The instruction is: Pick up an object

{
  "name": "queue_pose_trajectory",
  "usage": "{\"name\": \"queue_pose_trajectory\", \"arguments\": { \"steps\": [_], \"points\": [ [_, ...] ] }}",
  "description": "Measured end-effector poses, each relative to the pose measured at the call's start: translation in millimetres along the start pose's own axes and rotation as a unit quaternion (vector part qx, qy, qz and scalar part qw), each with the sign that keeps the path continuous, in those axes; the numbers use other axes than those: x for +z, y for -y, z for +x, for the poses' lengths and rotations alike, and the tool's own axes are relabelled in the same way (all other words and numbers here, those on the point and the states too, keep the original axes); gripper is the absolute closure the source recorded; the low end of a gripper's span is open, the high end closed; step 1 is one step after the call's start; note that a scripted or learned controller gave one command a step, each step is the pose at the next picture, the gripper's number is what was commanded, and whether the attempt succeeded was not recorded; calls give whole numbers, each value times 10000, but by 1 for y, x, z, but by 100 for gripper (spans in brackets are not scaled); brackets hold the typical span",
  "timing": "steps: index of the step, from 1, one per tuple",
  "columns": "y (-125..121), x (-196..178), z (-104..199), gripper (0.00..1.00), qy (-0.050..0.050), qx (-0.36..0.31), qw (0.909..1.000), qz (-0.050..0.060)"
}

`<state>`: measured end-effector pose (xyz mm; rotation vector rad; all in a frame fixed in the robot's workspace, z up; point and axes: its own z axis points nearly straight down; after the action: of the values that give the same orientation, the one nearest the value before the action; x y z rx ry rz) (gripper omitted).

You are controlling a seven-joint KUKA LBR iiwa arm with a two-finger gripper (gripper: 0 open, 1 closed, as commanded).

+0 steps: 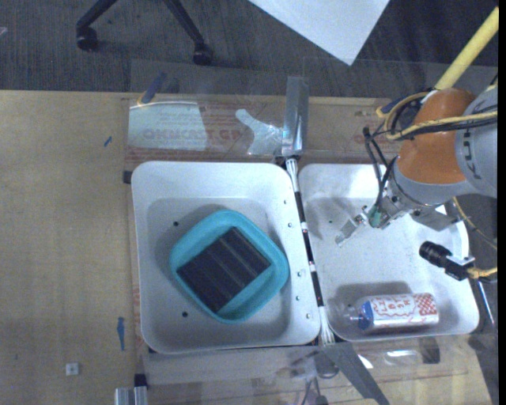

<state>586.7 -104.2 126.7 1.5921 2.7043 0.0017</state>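
Tube, one red-and-white object lying at six o'clock in the right bin, waits below the hand, whose grip I cannot tell, so the approach seems underway and calls for a descent toward it, while one teal tray fills the left bin.

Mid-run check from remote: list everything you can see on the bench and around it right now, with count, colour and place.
bins: two, white, side by side on the bench.
container: one, teal with a dark inside, in the left bin.
tube: one, white with red print and a blue cap, lying along the right bin's near wall.
plastic sheet: one, clear, behind the left bin.
chair base: one, black, on the floor beyond the bench.
arm: one, grey with an orange band, over the right bin.
claw: one, above the right bin's floor.
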Motion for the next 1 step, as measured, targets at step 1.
{"name": "queue_pose_trajectory", "arguments": {
  "steps": [1],
  "points": [
    [42, -37, -32, 0, 13, -545, 9985, -5]
  ]
}}
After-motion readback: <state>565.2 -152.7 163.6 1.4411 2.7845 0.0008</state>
